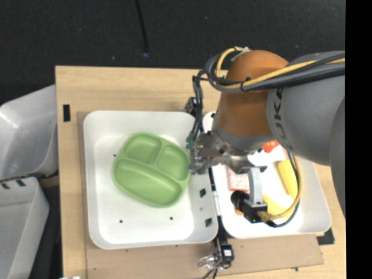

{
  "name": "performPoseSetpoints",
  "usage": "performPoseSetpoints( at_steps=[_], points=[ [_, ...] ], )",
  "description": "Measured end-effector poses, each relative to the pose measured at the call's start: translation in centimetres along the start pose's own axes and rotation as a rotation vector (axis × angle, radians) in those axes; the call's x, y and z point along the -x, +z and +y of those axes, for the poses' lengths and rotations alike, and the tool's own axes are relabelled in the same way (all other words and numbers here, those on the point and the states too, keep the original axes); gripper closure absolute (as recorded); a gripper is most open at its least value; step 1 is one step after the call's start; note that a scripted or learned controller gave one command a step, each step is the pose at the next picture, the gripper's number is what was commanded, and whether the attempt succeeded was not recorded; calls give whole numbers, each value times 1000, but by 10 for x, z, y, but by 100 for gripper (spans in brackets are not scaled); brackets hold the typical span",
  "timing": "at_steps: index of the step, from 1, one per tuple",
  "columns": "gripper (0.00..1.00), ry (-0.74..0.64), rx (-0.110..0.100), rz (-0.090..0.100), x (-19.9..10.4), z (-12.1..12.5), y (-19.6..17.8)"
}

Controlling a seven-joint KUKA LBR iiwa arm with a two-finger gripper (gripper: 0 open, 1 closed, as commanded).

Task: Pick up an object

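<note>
A green divided plate [152,168] lies flat in the left bin [99,225], towards its right side. The grey arm with its orange band hangs over the wall between the two bins. My gripper [199,154] shows as dark metal parts under the wrist, right at the plate's right rim. The wrist hides whether it touches the plate. In the right bin [314,220] a yellow banana-shaped thing [285,178], a red and white packet [236,182] and a small orange thing [269,147] lie partly hidden under the arm.
The bins sit on a pale wooden bench [128,89]. The arm's bulk covers most of the right bin's left half. Bare white floor shows around the plate in the left bin.
</note>
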State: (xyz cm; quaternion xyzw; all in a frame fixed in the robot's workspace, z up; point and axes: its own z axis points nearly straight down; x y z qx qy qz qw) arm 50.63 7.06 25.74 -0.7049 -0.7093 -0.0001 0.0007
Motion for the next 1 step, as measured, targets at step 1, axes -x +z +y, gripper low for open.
performPoseSetpoints(
  at_steps=[1],
  points=[
    [0,4,1,0,2,0,0]
  ],
)
